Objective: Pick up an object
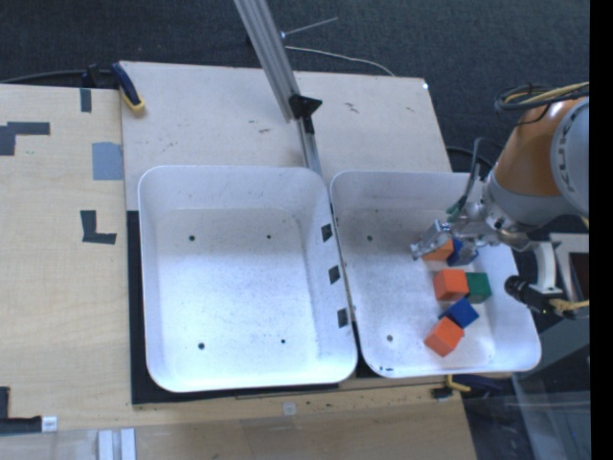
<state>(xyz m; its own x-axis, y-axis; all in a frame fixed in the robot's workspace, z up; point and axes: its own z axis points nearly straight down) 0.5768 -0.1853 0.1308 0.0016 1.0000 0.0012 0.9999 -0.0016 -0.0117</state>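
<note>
Blocks: a small pile is sitting in the right bin (383, 209), toward its right side: an orange block (450, 283) touching a green block (478, 286), a blue block (462, 312) just below them, and a second orange block (443, 336) nearest the front wall.
Block at the claw: another orange piece (439, 250) with something blue (456, 251) beside it is lying right under the fingertips, just above the pile.
Claw: the gripper (433, 241) is hanging low inside the right bin, touching or nearly touching that upper orange piece; from here I cannot tell how far the fingers are spread, or whether they are gripping anything.
Arm: the grey arm with its orange band (525, 156) is reaching in from the right, over the bin's right wall.
Left bin: the left bin (153, 257) is standing wall to wall with the right one.
Bench: the bench (57, 257) is carrying grey tape marks on its left part, and a slanted metal rail (263, 32) is running down to the bins' back edge.
</note>
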